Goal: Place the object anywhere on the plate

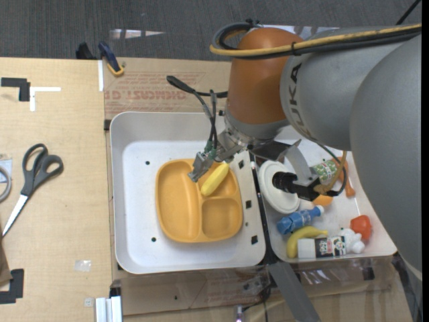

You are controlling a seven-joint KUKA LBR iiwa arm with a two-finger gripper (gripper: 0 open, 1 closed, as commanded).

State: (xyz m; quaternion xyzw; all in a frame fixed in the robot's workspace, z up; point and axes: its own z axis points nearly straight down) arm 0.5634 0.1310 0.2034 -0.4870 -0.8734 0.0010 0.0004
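Item: gripper [203,164], on the grey arm with orange band, low over the left bin [127,200]. Jaws: closed upon or merely beside the object, cannot tell from this slant

Item: yellow banana-like object [214,179], touching the gripper tip on its lower right side. Long axis: diagonal, upper right to lower left. It lies over the upper right compartment of the yellow plate [177,206], at the ridge between compartments

Judgement: object already within the plate's outline, so the coming move probably turns on release and a straight lift clear

Other stock: right bin [375,247] with bottles and a second banana; scissors [30,180] on the bench, well apart
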